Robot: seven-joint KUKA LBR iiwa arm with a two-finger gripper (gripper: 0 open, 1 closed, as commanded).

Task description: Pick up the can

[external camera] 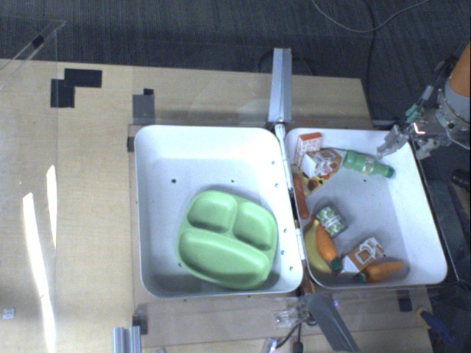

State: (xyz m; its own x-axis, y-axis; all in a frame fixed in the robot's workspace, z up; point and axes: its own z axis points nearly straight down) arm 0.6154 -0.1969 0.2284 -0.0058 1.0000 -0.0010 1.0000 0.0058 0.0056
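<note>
Camera view puts our gripper [397,140], finger state unclear, at the right bin's [412,219] far rim; we should descend squarely over the green can [331,220], avoiding the banana [316,247].

Green can [331,220] among clutter in right bin [430,219]; gripper [401,137] above its far rim.

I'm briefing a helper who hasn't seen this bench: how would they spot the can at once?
Take the right bin, the one full of groceries. Near its middle, just right of the banana, lies the can. It is small, green and white with a dark end, shorter and stubbier than the green bottle at the bin's far side.
</note>
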